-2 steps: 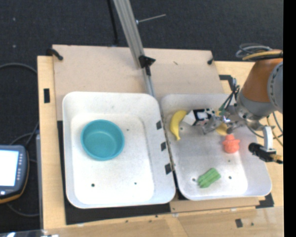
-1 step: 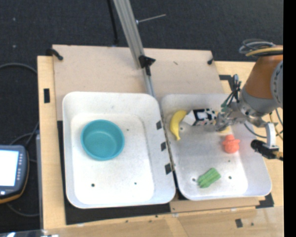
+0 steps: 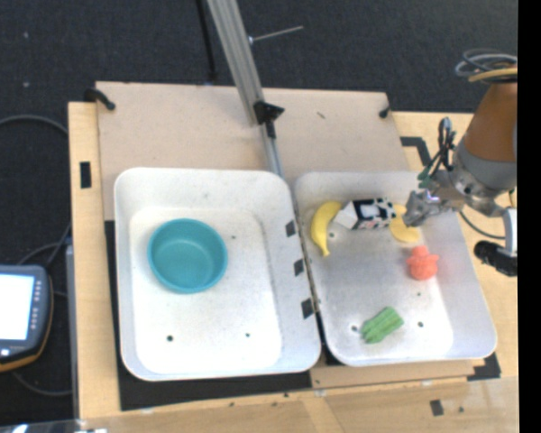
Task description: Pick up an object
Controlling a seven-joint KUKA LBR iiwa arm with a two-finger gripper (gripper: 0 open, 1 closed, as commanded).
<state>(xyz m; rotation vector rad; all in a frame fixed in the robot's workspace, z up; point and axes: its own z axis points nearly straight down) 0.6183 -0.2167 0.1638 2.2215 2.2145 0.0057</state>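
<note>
My gripper (image 3: 418, 213) sits low at the upper right of the right bin (image 3: 469, 327), touching a small yellow piece (image 3: 405, 234) there; how it is set I cannot tell. The black-and-white toy (image 3: 373, 212) and banana (image 3: 324, 226) lie just left, the orange object (image 3: 422, 263) below, the green one (image 3: 381, 324) lower. The teal bowl (image 3: 188, 255) sits in the left bin (image 3: 135, 350), well apart. I judge the yellow piece my likeliest target.

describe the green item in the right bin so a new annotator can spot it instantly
Start at the right-hand white bin, the one the arm reaches over. Go to its near edge, toward the bottom of the camera view: the green object lies there alone, slightly tilted, apart from everything else. It is the only green thing, with a ridged, lumpy surface, unlike the smooth yellow banana and the orange-red lump farther back.
</note>
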